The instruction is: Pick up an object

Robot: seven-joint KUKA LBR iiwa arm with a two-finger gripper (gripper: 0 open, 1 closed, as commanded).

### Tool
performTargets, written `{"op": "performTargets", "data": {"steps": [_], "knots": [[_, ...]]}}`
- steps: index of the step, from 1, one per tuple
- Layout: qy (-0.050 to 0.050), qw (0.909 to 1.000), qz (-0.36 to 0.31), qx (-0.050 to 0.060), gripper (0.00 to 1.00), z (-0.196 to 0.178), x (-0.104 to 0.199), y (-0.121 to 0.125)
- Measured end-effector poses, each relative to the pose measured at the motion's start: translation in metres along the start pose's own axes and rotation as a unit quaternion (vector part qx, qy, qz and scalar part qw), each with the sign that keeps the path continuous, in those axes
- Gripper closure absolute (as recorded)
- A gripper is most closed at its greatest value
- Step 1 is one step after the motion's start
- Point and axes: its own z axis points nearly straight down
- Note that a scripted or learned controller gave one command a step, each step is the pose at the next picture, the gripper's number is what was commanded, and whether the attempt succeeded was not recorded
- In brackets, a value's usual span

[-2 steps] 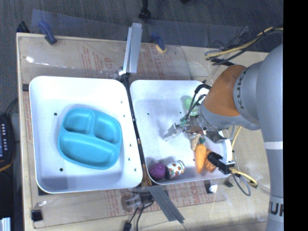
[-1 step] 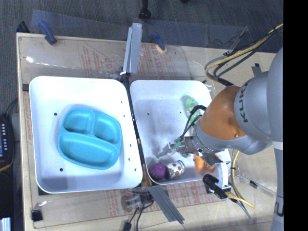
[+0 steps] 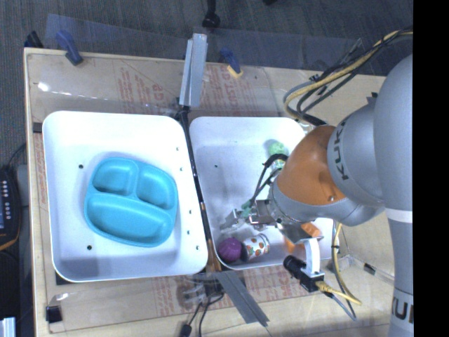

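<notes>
The claw [image 3: 242, 218] sits low in the right bin [image 3: 217, 181], near that bin's front edge, at the end of the grey arm [image 3: 379, 153] with its orange band [image 3: 316, 170] reaching in from the right. The wrist hides most of the claw, so whether its fingers stand apart or together cannot be told, and nothing can be seen between them.

Just in front of the claw lie two candidate objects: a purple ball [image 3: 229, 248], against the bin's front wall, and a small patterned can [image 3: 257, 245] lying on its side, touching or very nearly touching the ball on its right. An orange object [image 3: 309, 228] shows partly beneath the wrist, to the right of the can. A green item [image 3: 276, 148] rests towards the back of the same bin, at the edge of the orange band (partly covered by it).

The left bin [image 3: 63, 188] holds a blue divided tray [image 3: 131, 200] with three compartments, lying roughly at its centre. Both bins stand side by side on the tabletop [image 3: 126, 83], their inner walls touching. Yellow and black cables [image 3: 337, 76] loop over the tabletop behind the arm.
</notes>
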Motion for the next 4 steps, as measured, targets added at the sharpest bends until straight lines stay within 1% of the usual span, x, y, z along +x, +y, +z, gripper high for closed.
{"op": "performTargets", "data": {"steps": [1,2,3,4], "knots": [[0.000,1.0000,0.001,0.000,0.00,0.000,0.005,0.000],[0.000,1.0000,0.000,-0.001,0.00,-0.001,0.007,0.045],[-0.005,1.0000,0.004,-0.004,0.00,-0.002,0.030,0.001],[-0.003,1.0000,0.001,-0.001,1.00,-0.011,0.032,0.000]]}}
